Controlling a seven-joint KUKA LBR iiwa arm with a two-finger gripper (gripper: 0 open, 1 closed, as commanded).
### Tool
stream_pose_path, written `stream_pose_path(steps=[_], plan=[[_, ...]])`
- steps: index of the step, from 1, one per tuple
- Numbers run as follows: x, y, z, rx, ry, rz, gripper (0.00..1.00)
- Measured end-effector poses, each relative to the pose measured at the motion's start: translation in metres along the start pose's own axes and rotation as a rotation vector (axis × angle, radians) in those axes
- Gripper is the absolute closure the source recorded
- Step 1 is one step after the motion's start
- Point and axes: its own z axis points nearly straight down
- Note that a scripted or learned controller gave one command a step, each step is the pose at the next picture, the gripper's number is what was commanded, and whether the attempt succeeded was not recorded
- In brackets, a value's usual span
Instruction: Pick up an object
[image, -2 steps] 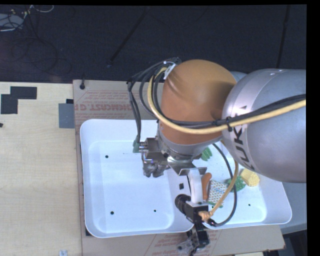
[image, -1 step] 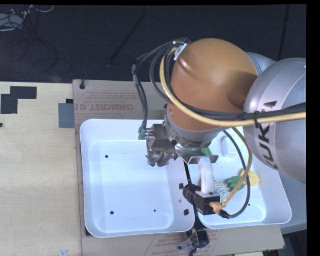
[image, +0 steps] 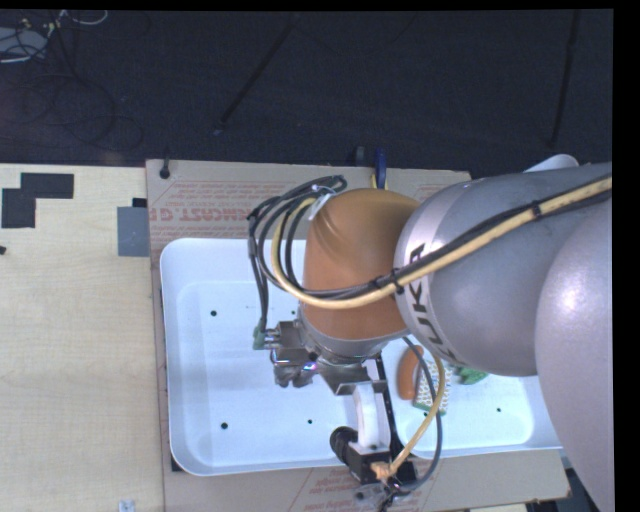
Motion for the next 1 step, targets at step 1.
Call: stream_pose_path(steps=[1], plan=[[-0.0881, 0.0023, -0.0758, -0.020, 0.005, 0.007, 1.00]])
